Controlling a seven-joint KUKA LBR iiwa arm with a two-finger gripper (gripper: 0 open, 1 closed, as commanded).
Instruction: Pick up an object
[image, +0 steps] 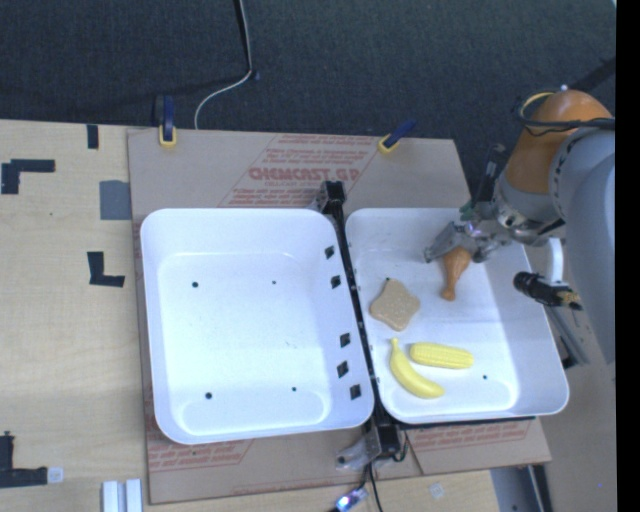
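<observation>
Drumstick (455, 270) lies in the right bin (520, 395), its thick end touching the claw (462, 238), whose fingers look spread around it, though whether they pinch it I cannot tell. Nearby lie bread (395, 304), corn (441, 356) and banana (411, 372), all apart from the claw.

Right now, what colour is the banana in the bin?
Yellow. The banana shows clearly in the camera view, lying in the right bin.

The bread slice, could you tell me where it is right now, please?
The bread lies in the right bin, near its left wall, just above the banana and corn and left of the drumstick.
</observation>
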